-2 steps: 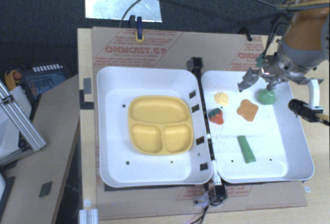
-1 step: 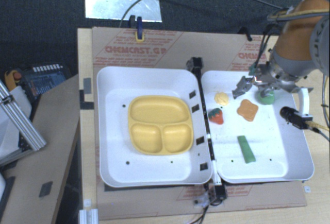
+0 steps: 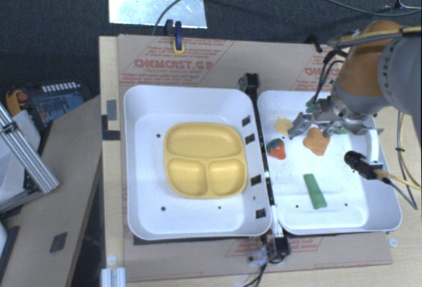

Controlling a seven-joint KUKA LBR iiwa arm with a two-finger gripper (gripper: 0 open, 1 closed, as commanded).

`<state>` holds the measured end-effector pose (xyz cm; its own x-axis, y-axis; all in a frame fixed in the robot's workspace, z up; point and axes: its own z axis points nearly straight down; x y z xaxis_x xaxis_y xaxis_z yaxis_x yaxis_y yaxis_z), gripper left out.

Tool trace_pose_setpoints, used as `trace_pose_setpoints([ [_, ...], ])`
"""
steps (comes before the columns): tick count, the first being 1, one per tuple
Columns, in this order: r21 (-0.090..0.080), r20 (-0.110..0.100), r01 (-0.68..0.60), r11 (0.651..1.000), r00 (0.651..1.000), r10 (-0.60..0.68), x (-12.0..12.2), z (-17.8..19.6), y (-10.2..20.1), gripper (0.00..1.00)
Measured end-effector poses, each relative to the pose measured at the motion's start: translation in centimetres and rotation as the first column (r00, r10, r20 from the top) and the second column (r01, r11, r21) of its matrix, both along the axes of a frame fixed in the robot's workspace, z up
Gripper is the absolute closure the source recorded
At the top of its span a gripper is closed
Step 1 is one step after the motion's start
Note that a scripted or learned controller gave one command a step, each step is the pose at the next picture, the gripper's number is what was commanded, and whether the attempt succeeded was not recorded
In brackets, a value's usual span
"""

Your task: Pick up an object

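Orange toy piece (image 3: 317,142) lies near the right bin's (image 3: 379,216) far edge, just under the pincer (image 3: 315,122); whether it grips cannot be told. A green block (image 3: 315,190) lies nearer.

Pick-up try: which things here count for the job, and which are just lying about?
For the job: gripper, orange piece, pale yellow piece, red strawberry-like toy, green block, right bin.

Lying about: yellow divided tray, left bin, blue clamp.

Open white floor around the green block (image 3: 315,190) (red piece (image 3: 276,148) and orange piece (image 3: 316,142) well apart).
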<state>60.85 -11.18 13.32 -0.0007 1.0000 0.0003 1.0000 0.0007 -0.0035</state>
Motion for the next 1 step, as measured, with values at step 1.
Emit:
trace_pose_setpoints([
  [1,-0.003,0.007,0.000,1.000,1.000,0.000,0.12,-4.97,-0.10,0.00],
])
